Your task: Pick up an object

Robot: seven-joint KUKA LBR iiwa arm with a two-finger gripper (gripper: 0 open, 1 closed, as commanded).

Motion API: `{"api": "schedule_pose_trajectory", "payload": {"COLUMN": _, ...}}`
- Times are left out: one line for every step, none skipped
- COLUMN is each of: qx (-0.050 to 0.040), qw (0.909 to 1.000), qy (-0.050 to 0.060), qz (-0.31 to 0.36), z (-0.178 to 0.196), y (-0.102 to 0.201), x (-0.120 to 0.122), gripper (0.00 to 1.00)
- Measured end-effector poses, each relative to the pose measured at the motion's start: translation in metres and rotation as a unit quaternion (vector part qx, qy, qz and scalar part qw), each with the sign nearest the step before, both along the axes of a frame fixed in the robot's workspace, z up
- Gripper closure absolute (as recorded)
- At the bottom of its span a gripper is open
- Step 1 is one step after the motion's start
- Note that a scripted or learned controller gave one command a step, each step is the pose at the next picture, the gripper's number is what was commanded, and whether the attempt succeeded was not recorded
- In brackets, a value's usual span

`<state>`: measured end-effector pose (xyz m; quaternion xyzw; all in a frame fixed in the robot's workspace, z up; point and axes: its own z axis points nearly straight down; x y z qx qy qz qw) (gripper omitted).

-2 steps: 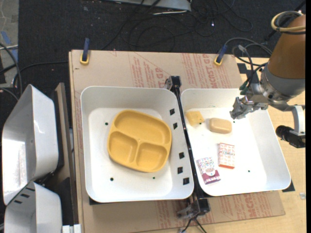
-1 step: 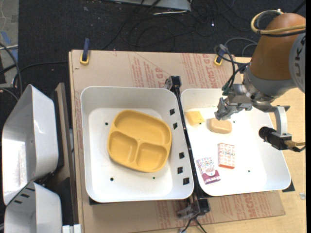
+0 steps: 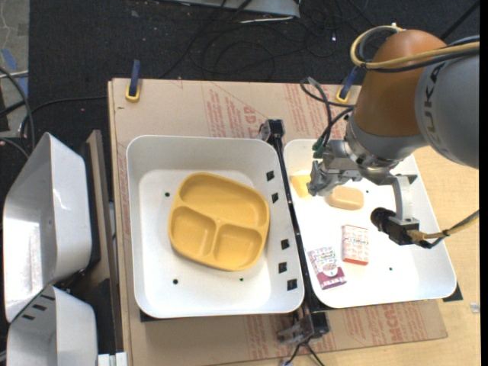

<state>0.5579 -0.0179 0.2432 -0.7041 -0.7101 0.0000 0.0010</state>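
Gripper low in right bin, above a yellow item at the bin's left wall; opening: cannot tell, nothing seen held. Just right of it, tan oval block: likely light, soft, grab across short width. Beyond, toward the viewer, two small cartons: stiff, flat, harder.

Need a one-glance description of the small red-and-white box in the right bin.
Start at the right bin, under the arm. The red-and-white box lies near its middle, below the tan oval block. Unlike the purple-edged packet left of it, it has red and white stripes.
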Motion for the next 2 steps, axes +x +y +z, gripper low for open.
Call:
{"api": "schedule_pose_trajectory", "payload": {"qx": -0.0001, "qw": 1.0, "qy": -0.001, "qz": 0.0, "z": 0.005, "y": 0.048, "x": -0.003, "gripper": 1.0}}
{"api": "schedule_pose_trajectory", "payload": {"qx": -0.0001, "qw": 1.0, "qy": 0.001, "qz": 0.0, "z": -0.009, "y": 0.095, "x": -0.016, "gripper": 1.0}}
